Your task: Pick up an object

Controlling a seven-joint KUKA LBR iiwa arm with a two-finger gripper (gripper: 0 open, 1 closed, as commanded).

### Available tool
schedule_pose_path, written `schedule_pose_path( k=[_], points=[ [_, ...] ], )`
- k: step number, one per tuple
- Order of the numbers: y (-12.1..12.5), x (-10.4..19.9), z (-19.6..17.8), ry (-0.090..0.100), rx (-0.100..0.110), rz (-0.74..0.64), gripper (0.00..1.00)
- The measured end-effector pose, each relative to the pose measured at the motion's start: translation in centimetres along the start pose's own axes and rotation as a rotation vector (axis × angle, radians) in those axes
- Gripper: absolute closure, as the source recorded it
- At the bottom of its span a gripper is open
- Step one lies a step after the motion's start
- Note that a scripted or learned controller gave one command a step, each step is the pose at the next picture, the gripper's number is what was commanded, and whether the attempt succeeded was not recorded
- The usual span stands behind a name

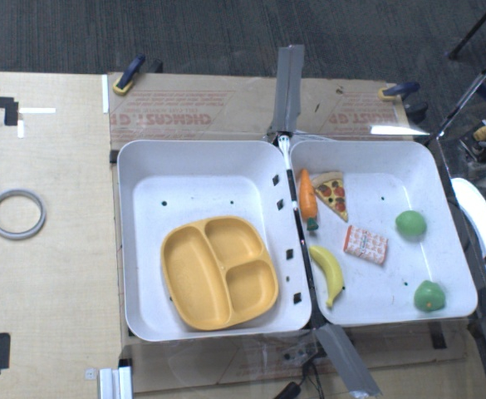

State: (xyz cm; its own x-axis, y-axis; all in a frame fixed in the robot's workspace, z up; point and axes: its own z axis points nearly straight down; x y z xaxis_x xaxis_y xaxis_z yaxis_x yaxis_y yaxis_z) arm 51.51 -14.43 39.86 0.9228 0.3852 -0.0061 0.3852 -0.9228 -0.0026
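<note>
A: What is there to be picked up?

B: Six small things can be seen in the right bin (375, 152). One carrot (307, 196) and one pizza slice (332, 194) are laid near the wall between the bins. One banana (328, 274) is found below them. One red and white packet (365, 244) is laid in the middle. Two green balls (410, 224) are seen, the other one (429, 296) down in the corner.

A: And the left bin (135, 248)?

B: One yellow tray (219, 271) with three parts is kept there.

A: How should the grab be done well?

B: A thing with room around it should be picked, like the packet. The claw should be brought straight down over its middle.

A: Is the claw open?

B: That cannot be told.
</note>
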Motion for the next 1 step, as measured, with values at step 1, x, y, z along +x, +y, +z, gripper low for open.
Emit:
schedule_pose_path(
  k=[1],
  points=[
    [6.87, -3.22, -4.18, 0.002, -0.002, 0.099, 1.0]
  ],
)
